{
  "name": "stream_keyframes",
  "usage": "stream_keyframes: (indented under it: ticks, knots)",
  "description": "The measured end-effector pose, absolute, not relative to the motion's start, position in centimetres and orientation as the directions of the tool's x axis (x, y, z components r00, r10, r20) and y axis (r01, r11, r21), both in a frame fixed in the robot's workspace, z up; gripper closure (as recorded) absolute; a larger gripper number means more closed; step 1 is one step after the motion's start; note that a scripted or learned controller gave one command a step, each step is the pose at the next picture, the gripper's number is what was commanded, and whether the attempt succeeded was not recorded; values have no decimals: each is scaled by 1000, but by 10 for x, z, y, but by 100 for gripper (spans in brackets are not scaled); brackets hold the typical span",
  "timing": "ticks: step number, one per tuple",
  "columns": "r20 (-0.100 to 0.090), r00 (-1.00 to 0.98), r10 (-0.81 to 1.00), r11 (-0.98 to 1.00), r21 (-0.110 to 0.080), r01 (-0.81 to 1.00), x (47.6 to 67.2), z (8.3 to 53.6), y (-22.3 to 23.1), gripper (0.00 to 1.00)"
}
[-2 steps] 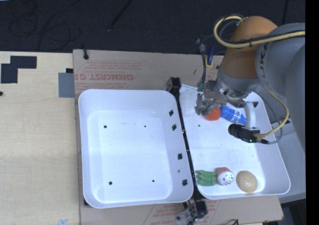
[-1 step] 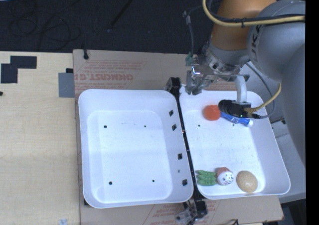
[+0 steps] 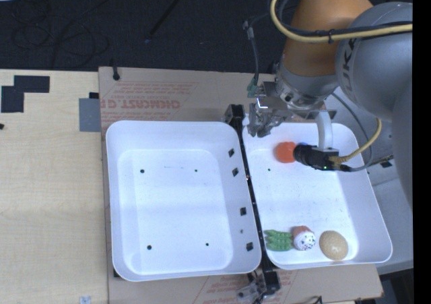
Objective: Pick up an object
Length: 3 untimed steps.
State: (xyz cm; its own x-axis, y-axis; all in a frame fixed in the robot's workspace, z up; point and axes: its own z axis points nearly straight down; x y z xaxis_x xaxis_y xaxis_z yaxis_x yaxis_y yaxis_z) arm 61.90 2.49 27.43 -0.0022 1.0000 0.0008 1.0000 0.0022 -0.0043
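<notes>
You had four loose objects to choose from, all in the right-hand shallow white plastic bin (image 3: 377, 228): one small round orange-red ball (image 3: 285, 152), one green leafy toy piece (image 3: 277, 240), one small white rounded item with red speckles (image 3: 304, 238), and one tan egg-shaped object (image 3: 333, 245). There were two bins in all; the left-hand shallow white plastic bin (image 3: 121, 195) sat just beside the right one, their rims touching along the middle.

The orange-red ball lay near the far end of the right bin, on the bin floor. The two-finger gripper (image 3: 262, 127) stood over the far-left corner of that bin, just beside the ball and to its left, apart from it. Whether the gripper was released or clenched could not be told from the camera view; nothing was seen held in it.

The other three objects lay in a row along the near wall of the right bin, green piece leftmost, speckled item in the middle and touching it, tan egg rightmost. They were well apart from the gripper.

A black cylindrical fitting (image 3: 314, 157) on the arm, with a grey cable, lay just to the right of the ball, touching or nearly touching it. The grey arm with its orange band (image 3: 330, 6) covered the far-right corner of the bin. Both bins rested on a brown cardboard sheet (image 3: 168, 94) on the bench.
</notes>
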Motion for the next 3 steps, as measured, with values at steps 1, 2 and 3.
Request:
stream_keyframes:
  ticks: [1, 2, 3]
  knots:
    - [1, -3, 1000, 3, -4, 1000, 599, 289, 49, 100]
    - [0, -5, 1000, 5, 4, 1000, 632, 343, 39, 100]
    - [0, 1, 1000, -1, -5, 1000, 564, 356, 15, 100]
